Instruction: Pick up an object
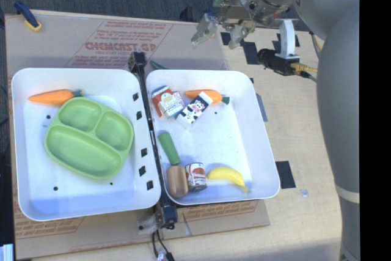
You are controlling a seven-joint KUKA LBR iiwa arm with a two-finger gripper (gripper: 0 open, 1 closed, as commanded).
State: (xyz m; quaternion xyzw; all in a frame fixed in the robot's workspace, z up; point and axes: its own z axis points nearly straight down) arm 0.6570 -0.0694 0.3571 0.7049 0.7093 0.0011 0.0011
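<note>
Camera view is showing you the gripper (211, 26) hanging above the cardboard behind the right bin (259, 150), its fingers spread and pinching nothing. You are seeing a banana (227, 176), a small can (196, 175), a green-handled brush (171, 163), two cartons and a carrot (205, 95) lying in that bin. A green divided plate (89, 137) is sitting in the left bin (24, 192).

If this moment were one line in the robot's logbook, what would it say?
stage: before pick | gripper: above bench, beyond right bin | holding: nothing seen | right bin: banana, can, carrot | left bin: green plate, carrot
</note>
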